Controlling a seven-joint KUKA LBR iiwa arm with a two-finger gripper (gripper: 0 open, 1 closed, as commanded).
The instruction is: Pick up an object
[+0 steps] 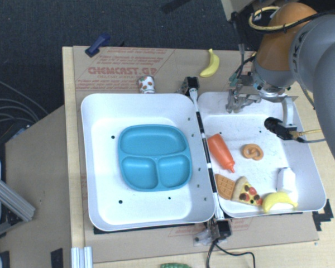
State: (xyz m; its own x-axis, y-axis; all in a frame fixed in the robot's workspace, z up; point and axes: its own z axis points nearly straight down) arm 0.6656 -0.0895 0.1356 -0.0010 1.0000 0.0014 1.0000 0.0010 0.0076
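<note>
Toys crowd the near half of the right bin [301, 149]: an orange bottle [221, 152], pretzel [252, 152], waffle [225, 186], pizza slice [247, 192] and banana [278, 201]. The gripper [243, 101] hangs over the bare far corner, apart from all, holding nothing; its opening I cannot tell. Likely it is poised before a descent.

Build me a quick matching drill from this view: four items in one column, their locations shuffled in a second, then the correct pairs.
Items:
1. blue divided plate
2. pizza slice
3. pretzel
4. yellow banana outside the bins

Locations:
A. on the cardboard above the right bin
B. middle of the right bin
C. near edge of the right bin, beside the waffle
D. centre of the left bin

Pairs: 1-D, 2-C, 3-B, 4-A
</note>
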